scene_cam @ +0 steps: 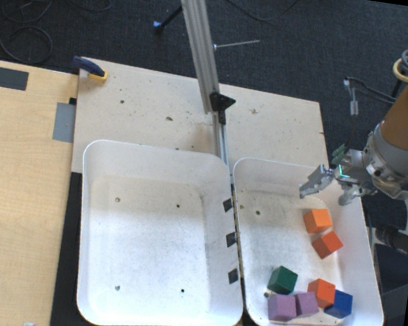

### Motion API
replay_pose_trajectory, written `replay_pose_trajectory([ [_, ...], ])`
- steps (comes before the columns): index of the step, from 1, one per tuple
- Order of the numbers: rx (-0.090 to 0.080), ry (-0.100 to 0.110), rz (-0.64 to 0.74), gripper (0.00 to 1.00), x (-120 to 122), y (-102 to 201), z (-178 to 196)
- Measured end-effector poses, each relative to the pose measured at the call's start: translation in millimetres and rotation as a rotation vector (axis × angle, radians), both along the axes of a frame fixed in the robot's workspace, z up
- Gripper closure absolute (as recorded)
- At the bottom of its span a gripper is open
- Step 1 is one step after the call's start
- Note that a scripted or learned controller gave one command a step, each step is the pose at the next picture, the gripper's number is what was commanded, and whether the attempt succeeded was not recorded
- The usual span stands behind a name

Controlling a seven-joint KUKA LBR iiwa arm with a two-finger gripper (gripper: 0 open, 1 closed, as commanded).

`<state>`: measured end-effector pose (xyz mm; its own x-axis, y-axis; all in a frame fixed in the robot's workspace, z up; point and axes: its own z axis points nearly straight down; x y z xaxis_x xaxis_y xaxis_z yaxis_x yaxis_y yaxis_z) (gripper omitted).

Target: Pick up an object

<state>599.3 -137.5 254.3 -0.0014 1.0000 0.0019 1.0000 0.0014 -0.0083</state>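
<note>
Wooden surface carries two white bins. Right bin holds the blocks. Gripper hovers above its far end, jaws apart, nothing between them. Nearest target: orange block, just beside the jaws. Risk: a descent off-centre could nudge that block aside, not grasp it.

Even, soft overhead light; a fairly sharp picture.
The white bins glow bright without glare, shadows fall faint under their rims, the dark floor stays dim, and fine detail looks slightly grainy.
</note>
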Motion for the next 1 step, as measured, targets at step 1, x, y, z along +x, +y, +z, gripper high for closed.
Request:
replay_pose_trajectory([
  [1, -0.001, -0.005, -0.001, 0.0, 0.7, -0.5, 2.9],
])
